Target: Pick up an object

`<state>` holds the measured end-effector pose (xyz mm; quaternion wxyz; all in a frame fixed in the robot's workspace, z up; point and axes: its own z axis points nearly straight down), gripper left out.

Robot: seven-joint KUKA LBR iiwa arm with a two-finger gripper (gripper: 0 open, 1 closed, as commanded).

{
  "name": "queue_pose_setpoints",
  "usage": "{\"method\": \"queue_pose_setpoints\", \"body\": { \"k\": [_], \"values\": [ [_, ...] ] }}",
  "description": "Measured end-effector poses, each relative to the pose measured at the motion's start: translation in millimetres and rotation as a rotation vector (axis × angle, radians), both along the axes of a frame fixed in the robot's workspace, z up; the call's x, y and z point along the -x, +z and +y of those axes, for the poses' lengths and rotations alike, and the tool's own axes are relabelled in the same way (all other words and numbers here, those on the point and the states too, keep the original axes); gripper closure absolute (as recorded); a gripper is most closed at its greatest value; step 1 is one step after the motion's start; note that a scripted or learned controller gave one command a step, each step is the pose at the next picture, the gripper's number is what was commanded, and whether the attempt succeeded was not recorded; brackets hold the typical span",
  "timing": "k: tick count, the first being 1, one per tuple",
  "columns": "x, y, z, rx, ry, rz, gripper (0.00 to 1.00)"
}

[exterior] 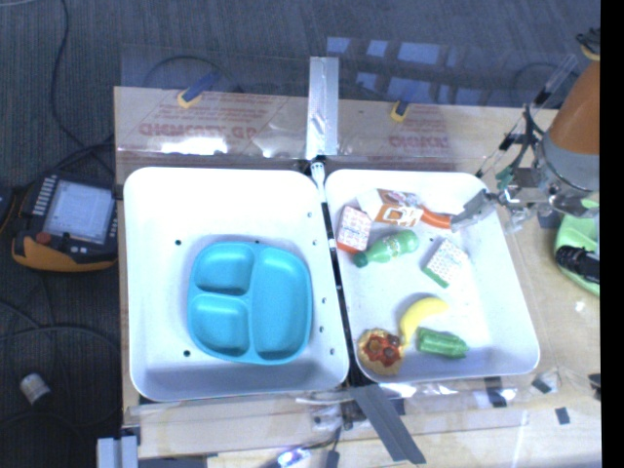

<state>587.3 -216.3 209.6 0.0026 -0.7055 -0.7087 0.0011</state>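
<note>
Nearest the lens: metal bracket (390,427) at the bench's front edge, just below the right bin (507,291). Taking the banana (423,312) as landmark: green pepper-like toy (441,342) just beside it toward the front, round pizza-like toy (380,350) front-left of it by the bin divider, small checked packet (448,260) just behind it, green bottle (387,249) further back and left, red-patterned packet (353,227) and orange-white carton (400,208) well behind it.

Gripper (485,206) sits up at the back-right of the banana, over the bin's far corner, nothing between its tips; fingers too small and blurred, spread or pressed together I cannot tell.

Step, as I read it: approach, no target committed. Best bet is the banana or bottle: each lies fairly apart from neighbours. Come straight down, jaws across the narrow axis, avoid the crowded carton cluster and the wall.

Left bin (156,261), far left of the banana, holds a blue divided tray (250,300). Bench is a taped cardboard-like board (224,125); dark carpet (97,27) with cables, a teach pendant (63,222) on the floor.
</note>
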Motion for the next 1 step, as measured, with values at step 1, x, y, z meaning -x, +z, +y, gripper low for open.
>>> {"method": "queue_pose_setpoints", "body": {
  "k": [1],
  "values": [
    [0.0,0.0,0.0,0.000,0.000,0.000,0.00]
  ]
}}
